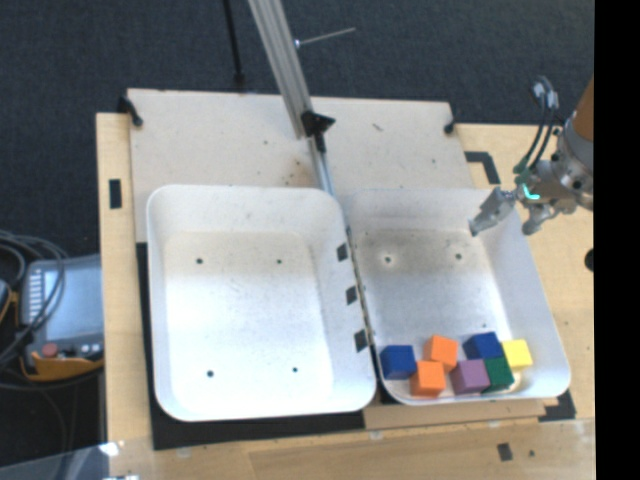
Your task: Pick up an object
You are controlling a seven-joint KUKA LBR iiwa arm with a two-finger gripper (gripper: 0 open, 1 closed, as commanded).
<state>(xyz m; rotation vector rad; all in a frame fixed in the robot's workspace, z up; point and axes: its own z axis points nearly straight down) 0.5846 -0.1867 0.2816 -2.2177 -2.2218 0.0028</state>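
Several small cubes lie bunched at the near end of the right bin (520,268): a blue cube (398,360), two orange cubes (443,349) (430,377), a purple cube (469,376), a green cube (499,373), a second blue cube (484,346) and a yellow cube (517,353). My gripper (512,215) hangs over the bin's far right rim, well above and away from the cubes. Its two fingers are spread apart with nothing between them.
The left bin (160,268) sits beside the right one, with a row of black clips along their shared wall. A slanted aluminium rail (280,53) rises from the bench's back edge. A pendant with cables (55,313) lies off the bench at left.
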